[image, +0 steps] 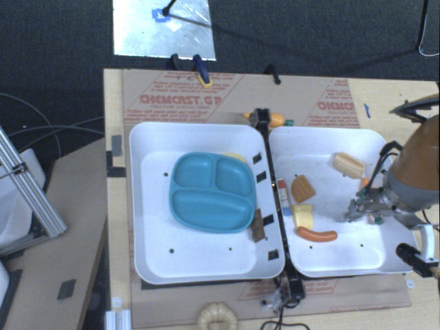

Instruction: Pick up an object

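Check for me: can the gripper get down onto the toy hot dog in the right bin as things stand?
Probably yes. The gripper sits low in the right bin, and the toy hot dog lies just beside it on bare floor, apart from the yellow piece.

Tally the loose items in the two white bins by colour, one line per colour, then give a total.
Blue: 1, the divided tray in the left bin.
Tan: 1, the bread roll in the right bin.
Brown: 1, the flat piece.
Yellow: 1, the small slab.
Orange-red: 1, the sausage.
Total: 5
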Available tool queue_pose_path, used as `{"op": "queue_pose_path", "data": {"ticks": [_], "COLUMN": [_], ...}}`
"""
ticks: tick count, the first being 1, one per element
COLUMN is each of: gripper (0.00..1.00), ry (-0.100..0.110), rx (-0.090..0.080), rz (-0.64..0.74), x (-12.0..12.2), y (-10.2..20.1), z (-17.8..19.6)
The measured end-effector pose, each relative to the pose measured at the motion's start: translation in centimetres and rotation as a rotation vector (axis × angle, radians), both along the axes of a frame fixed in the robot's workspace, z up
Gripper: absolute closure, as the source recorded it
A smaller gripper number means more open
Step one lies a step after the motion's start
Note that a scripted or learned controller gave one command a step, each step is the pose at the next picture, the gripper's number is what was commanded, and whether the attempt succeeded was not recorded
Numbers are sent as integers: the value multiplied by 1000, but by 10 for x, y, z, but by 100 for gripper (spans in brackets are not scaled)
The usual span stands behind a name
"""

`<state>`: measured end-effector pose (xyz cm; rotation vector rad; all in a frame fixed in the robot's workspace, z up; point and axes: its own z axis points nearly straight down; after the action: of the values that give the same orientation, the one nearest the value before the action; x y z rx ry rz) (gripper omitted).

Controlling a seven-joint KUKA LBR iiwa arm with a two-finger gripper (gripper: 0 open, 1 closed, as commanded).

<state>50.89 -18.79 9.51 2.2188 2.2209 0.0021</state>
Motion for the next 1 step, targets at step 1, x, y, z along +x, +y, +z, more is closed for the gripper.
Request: {"op": "queue_pose_path", "data": {"ticks": [1], "gripper": [100], "ry": [-5], "rx": [-2], "rz": [2], "x": [0], "y": [-5], "z": [63]}}
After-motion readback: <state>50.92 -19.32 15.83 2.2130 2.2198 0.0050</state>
